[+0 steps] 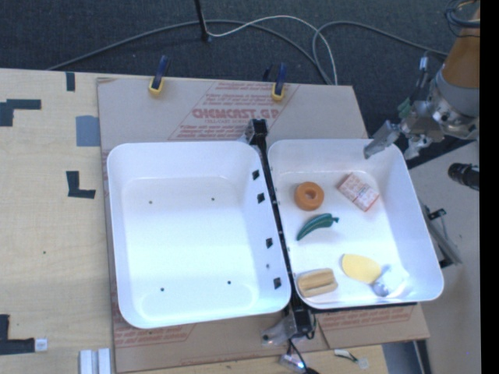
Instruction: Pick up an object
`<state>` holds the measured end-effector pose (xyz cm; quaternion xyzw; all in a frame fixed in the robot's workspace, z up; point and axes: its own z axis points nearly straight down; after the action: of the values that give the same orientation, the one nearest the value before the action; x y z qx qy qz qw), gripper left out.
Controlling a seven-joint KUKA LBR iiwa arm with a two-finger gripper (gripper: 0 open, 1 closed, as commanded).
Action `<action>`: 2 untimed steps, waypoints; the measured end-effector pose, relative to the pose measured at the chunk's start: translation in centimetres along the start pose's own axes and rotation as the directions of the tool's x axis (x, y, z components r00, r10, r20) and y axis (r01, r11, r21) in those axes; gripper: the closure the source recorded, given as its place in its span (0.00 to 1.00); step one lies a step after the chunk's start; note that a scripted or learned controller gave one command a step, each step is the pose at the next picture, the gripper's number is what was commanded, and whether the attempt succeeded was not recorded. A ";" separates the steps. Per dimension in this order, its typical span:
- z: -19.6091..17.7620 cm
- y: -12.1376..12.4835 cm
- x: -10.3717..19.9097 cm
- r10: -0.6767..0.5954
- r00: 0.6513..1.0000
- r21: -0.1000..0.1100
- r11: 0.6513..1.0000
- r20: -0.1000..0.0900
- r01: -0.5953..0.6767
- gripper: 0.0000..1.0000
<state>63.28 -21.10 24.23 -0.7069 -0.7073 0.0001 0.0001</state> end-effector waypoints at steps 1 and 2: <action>4.3 0.0 -0.1 0.000 1.000 0.003 1.000 -0.001 0.000 0.00; 8.7 0.2 0.5 0.000 1.000 0.004 1.000 -0.001 0.000 0.00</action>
<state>63.47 -20.62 15.49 -0.7068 -0.7074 0.0011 0.0018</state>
